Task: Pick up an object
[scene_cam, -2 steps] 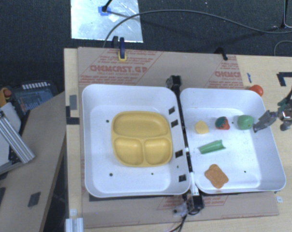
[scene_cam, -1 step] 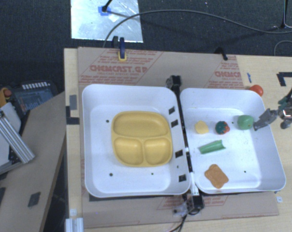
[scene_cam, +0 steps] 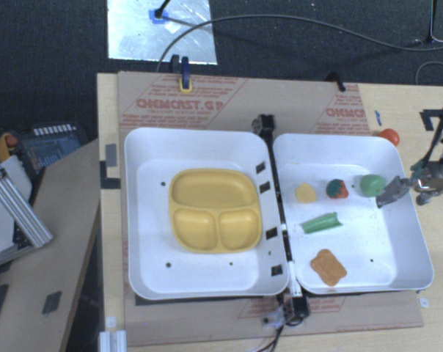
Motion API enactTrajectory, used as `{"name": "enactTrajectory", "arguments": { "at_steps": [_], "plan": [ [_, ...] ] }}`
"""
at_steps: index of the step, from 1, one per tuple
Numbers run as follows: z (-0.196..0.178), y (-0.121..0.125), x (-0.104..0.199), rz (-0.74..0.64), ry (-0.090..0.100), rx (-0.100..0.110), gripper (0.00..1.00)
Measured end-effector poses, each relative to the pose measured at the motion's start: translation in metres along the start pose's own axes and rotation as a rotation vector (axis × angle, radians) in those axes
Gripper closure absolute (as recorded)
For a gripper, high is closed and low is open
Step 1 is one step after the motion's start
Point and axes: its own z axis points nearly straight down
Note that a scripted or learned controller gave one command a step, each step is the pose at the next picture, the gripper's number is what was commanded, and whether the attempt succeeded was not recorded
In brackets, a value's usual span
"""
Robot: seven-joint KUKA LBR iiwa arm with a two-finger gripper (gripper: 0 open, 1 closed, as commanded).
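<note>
**Hand at the right bin's edge, five small objects on the bin floor**

Two shallow white plastic bins sat side by side on the cardboard-covered surface [scene_cam: 295, 97]. The left bin [scene_cam: 144, 196] carried a yellow three-compartment plastic tray [scene_cam: 214, 210], lying flat near its middle. The right bin [scene_cam: 405, 262] carried the loose objects. A pale yellow rounded piece [scene_cam: 305, 193] lay in the bin's upper left part, and just right of it sat a small teal and red-orange ball-like object [scene_cam: 337, 189]. Further right, near the bin's upper right wall, sat a round green object [scene_cam: 371, 185]. Below the pale yellow piece, a long green stick-shaped piece [scene_cam: 321, 223] lay tilted, its right end higher in the frame. Lower still, toward the bottom of the bin, an orange-brown flat biscuit-shaped piece [scene_cam: 328, 267] lay alone, well apart from the others.

The grey hand [scene_cam: 390, 193] came in from the right edge of the frame, at mid height, and its dark tip hung over the right bin just beside the round green object, to that object's lower right. Whether its fingers stood apart or together could not be told, and nothing was seen between them.

A small red-orange ball [scene_cam: 388, 136] rested outside the right bin, on the surface by its upper right corner. A shiny metal sheet [scene_cam: 159, 20] lay on the dark floor at the upper left of the frame.
</note>
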Motion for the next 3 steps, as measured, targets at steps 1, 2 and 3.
{"name": "enactTrajectory", "arguments": {
  "at_steps": [1, 2, 3],
  "plan": [
    [0.059, -0.008, -0.001, 0.0, 0.001, 0.003, 0.0],
    [0.122, -0.006, 0.002, 0.0, 0.001, 0.001, 0.0],
    [0.108, -0.004, 0.001, 0.0, -0.002, -0.004, 1.0]
  ]
}}
